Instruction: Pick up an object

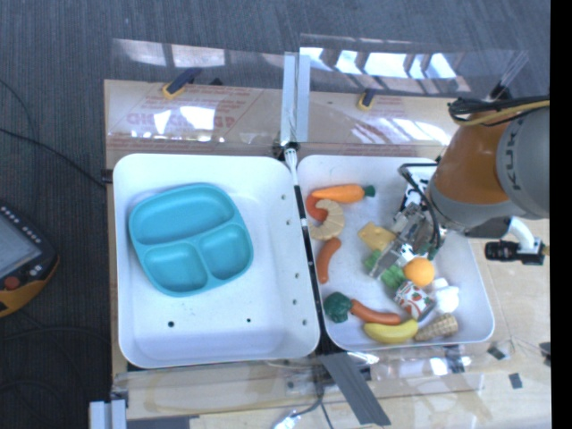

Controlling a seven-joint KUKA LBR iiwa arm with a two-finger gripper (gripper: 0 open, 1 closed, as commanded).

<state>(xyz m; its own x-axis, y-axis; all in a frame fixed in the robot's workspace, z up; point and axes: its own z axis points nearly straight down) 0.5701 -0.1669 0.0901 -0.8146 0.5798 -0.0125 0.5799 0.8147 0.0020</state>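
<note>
Over right bin (478, 280), gripper (404, 247) among toys, fingertips indistinct

Turquoise divided plate (189, 237) in a white bin (134, 329); orange carrot (338, 193), yellow banana (391, 332), orange ball (418, 271), green broccoli (337, 307), red-and-white something (410, 300), perhaps a can. Grey-and-orange arm (487, 172).

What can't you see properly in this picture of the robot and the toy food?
- Gripper, camera view: too small and cluttered to tell whether it holds anything.
- Green toy: partly under the gripper and the orange, so its kind is unclear.
- Arm: cut off by the right edge.
</note>
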